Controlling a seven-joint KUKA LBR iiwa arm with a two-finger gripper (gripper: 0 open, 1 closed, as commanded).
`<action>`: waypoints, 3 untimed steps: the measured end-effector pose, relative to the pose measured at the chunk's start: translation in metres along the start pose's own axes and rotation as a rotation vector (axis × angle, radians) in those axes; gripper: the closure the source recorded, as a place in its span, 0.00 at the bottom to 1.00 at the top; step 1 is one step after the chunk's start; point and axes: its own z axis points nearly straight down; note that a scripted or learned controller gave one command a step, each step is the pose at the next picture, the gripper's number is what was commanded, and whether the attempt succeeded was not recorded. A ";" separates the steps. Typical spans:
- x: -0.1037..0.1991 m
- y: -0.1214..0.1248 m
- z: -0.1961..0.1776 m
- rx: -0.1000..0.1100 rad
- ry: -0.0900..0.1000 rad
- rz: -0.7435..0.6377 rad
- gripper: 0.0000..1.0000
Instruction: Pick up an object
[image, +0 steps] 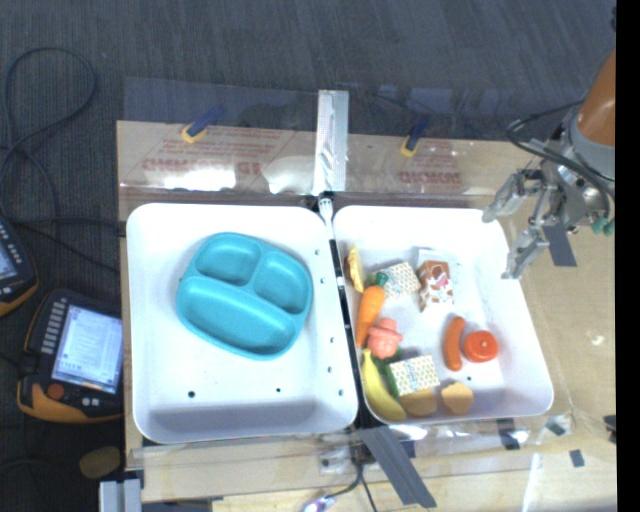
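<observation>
Looking down on the table, you see two shallow glossy white bins. Your left bin carries a smooth turquoise plate, rounded, split into three compartments. Your right bin carries small plastic toy foods bunched toward its left wall: a tapered orange carrot, a curved yellow banana, a round orange-red tomato beside a reddish sausage. Your end effector hangs over that bin's upper right corner, metal fingers spread apart, gripping nothing.

Glossy plastic — blue tray, 2 white bins — on matt wooden bench.
</observation>
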 end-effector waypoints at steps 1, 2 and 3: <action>-0.016 -0.015 0.177 0.001 -0.001 0.088 0.00; -0.021 -0.018 0.131 0.001 0.000 0.446 0.00; -0.022 -0.003 0.153 -0.001 -0.012 1.154 0.00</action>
